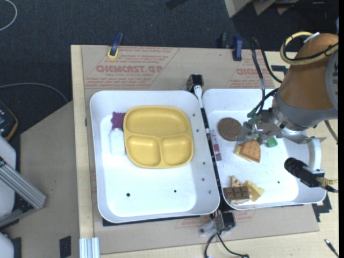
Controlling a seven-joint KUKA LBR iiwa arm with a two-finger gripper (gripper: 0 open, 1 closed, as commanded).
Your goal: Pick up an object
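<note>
A chocolate waffle piece (242, 191) is seen at the right bin's (301, 198) front; the pincer (257, 131) is poised above a waffle wedge (248, 151), its state indiscernible.

You see the arm (309, 82) reaching in from the right, its gripper (257, 129) hanging low, wrist pointed left.

Dark blue-grey carpet floor (64, 15) fills the upper frame, crossed by a thin white cable (12, 9) at upper left. A brown cardboard-covered bench top (80, 144) sits centre. Silver aluminium framing (21, 184) lies at lower left.
</note>
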